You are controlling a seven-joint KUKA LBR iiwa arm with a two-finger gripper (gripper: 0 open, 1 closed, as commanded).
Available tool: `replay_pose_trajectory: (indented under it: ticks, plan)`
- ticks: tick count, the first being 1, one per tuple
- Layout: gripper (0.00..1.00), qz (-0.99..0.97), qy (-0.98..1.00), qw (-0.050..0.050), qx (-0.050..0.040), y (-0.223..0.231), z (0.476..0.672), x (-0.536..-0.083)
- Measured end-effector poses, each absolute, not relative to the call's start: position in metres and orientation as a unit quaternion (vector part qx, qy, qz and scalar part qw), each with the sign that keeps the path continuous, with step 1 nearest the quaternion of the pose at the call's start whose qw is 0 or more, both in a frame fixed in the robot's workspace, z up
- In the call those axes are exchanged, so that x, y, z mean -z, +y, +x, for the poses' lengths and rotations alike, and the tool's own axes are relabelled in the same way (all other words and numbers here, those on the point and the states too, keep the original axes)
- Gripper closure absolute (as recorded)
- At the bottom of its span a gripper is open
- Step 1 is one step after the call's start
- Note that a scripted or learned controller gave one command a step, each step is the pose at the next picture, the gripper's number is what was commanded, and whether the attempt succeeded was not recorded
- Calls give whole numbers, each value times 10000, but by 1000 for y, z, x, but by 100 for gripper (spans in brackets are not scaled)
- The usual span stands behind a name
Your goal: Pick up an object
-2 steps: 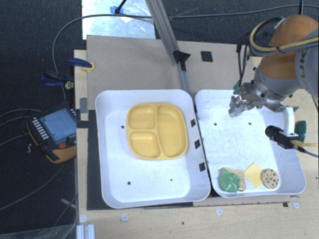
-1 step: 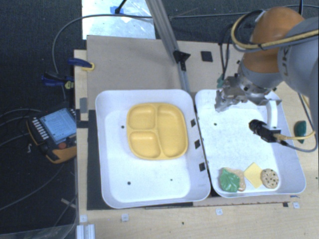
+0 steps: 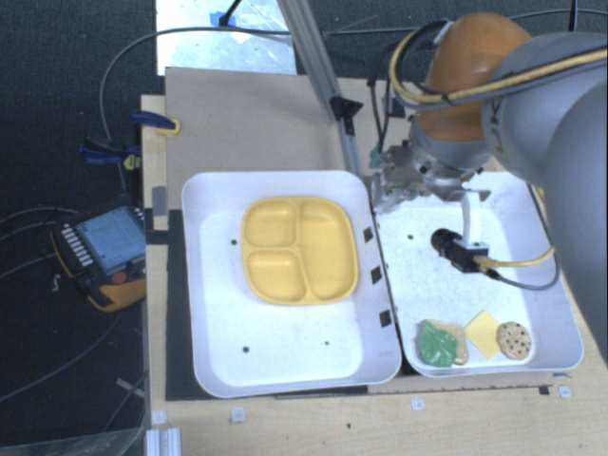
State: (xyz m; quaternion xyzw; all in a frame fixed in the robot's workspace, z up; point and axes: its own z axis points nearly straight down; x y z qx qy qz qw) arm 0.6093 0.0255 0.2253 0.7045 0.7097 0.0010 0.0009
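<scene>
Plainly, the two-finger claw [image 3: 404, 186] hangs at the far rim of the shallow white right-hand bin [image 3: 556, 302], under the grey arm's orange band; its state I cannot tell. The candidate objects lie well apart from it, along the near wall: a green leaf-shaped toy [image 3: 437, 344], a yellow cheese-like wedge [image 3: 483, 334] and a round speckled cookie [image 3: 514, 339], probably bunched there by the bin's slope. Left of the claw, the yellow plastic divided tray [image 3: 299, 249] sits in the left-hand white bin [image 3: 218, 350]
</scene>
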Motion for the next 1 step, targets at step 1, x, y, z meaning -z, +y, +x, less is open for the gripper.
replay_pose_trajectory:
  ticks: [1]
  plan:
    - [100,7045,7097,9,-12,72,622,-217]
